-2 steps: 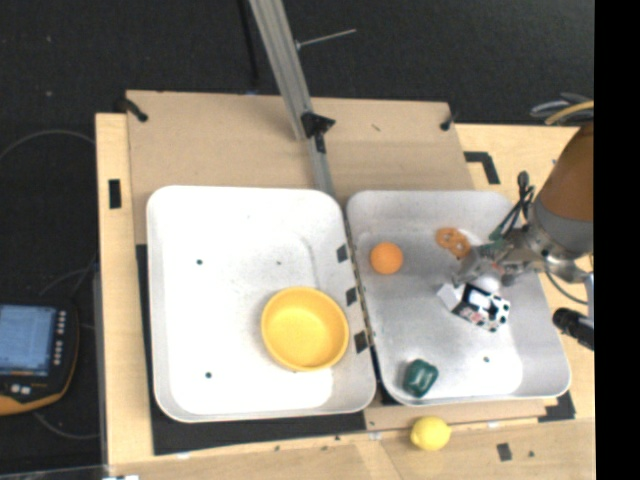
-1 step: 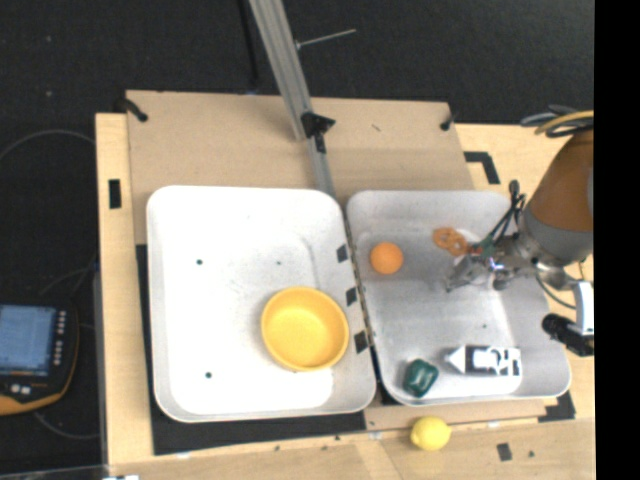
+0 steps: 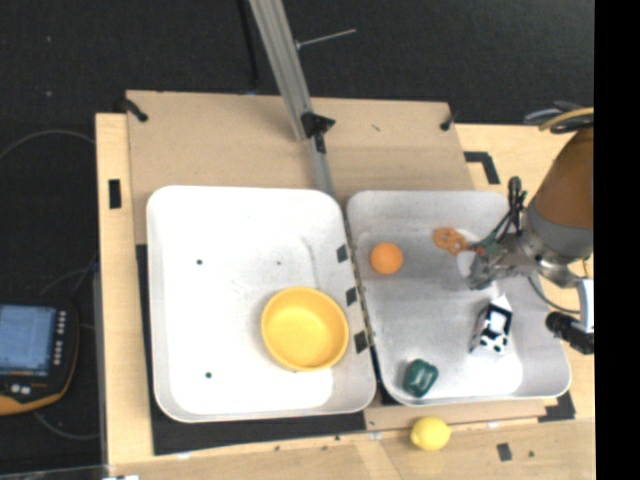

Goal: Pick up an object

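The gripper (image 3: pixel 483 268) was seen low over the right bin (image 3: pixel 400 213), a shallow white tray with rounded corners and a smooth, slightly glossy floor. How the gripper stood couldn't be told, honestly; that part was just a dark tangle of metal and cable under the grey wrist with its orange band.

Just up and to the left of the gripper, nearly touching it, a small lumpy orange-tan object (image 3: pixel 449 238) was spotted. Further left, a smooth round orange ball (image 3: pixel 386 259) was sitting on the bin floor. Just below the gripper, a blocky black-and-white toy (image 3: pixel 493 330) was lying, and lower left of that a dark green chunky thing (image 3: pixel 420 376) was parked near the bin's front wall.

Well to the left, in the left bin (image 3: pixel 200 228), a round yellow plastic bowl (image 3: pixel 304 328) was noted. A yellow lemon-shaped piece (image 3: pixel 430 433) was left outside on the flat cardboard-brown bench (image 3: pixel 230 143), below the gripper.
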Tool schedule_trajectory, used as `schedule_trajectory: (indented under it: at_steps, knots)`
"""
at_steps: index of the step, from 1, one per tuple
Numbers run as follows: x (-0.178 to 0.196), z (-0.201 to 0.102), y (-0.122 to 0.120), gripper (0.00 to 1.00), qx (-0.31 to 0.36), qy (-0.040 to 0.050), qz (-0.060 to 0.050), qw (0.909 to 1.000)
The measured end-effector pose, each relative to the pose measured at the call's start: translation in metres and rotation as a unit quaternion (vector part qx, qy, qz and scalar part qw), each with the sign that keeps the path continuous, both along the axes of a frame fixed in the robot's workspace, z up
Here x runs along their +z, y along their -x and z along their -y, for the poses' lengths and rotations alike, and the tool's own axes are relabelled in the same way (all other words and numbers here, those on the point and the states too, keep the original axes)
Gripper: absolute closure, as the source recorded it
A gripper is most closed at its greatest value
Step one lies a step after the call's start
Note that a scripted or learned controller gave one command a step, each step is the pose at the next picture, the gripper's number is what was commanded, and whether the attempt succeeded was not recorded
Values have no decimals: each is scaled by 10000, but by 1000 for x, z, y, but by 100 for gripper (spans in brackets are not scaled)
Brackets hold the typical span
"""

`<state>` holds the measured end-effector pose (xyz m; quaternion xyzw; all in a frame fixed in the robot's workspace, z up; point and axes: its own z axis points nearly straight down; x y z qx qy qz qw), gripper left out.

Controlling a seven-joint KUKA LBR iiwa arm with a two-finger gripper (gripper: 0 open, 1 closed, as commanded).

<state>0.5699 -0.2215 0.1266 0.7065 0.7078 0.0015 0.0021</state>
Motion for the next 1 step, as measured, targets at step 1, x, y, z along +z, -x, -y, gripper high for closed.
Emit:
schedule_trajectory:
  at_steps: [1]
  knots:
    - [62,5,5,100,-11,14,15,10000]
